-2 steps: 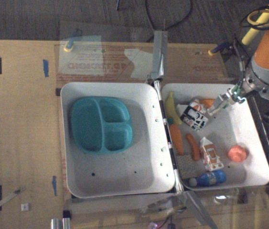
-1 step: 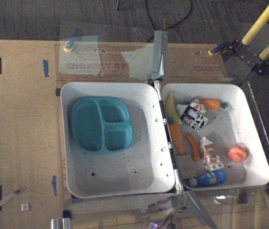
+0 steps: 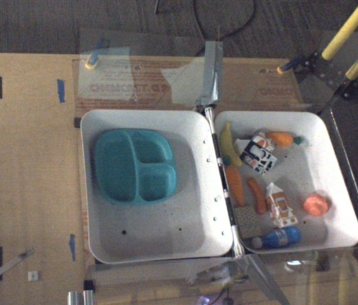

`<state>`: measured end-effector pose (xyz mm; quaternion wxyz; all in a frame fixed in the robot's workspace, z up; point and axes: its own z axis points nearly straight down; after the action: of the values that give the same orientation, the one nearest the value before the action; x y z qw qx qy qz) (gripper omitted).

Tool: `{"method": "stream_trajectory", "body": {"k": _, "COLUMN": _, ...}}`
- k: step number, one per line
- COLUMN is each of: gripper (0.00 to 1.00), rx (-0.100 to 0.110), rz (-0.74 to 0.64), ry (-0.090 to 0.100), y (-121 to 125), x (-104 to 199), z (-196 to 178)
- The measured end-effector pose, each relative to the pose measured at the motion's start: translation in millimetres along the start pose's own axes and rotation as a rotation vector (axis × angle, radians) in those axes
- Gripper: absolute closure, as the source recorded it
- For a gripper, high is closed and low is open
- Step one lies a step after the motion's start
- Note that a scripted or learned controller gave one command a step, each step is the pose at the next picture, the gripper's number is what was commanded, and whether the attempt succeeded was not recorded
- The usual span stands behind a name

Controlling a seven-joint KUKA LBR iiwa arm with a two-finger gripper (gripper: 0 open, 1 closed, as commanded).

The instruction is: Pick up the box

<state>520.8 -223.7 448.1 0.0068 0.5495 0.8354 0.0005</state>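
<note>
Resting on a tan cardboard-covered bench (image 3: 26,189), two white bins sit side by side over dark carpet (image 3: 70,11). The box (image 3: 258,154) lies in the right bin (image 3: 341,170), just right of the banana (image 3: 229,145); left bin (image 3: 96,234) holds a teal plate (image 3: 134,165).

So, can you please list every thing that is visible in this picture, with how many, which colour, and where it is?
bins: 2, white, side by side on the bench
plate: 1, teal, with compartments, in the left bin
banana: 1, yellow, right bin, along its left wall
box: 1, white with dark print, upper middle of the right bin
carrot: 1, orange with a green end, right bin, top, beside the box
orange sticks: 2, orange, right bin, left part, below the banana
carton: 1, white and orange, middle of the right bin
round piece: 1, orange-pink, right bin, right part
bottle: 1, blue, lying at the right bin's lower edge
bench: 1, tan, under both bins
</note>
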Motion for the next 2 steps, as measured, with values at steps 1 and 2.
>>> {"method": "stream_trajectory", "body": {"k": 1, "gripper": 0.00, "rx": 0.000, "rz": 0.000, "ry": 0.000, "y": -0.1, "x": -0.1, "z": 0.0}}
{"method": "stream_trajectory", "body": {"k": 2, "gripper": 1.00, "rx": -0.005, "rz": 0.002, "ry": -0.007, "y": 0.0, "x": -2.1, "z": -11.7}}
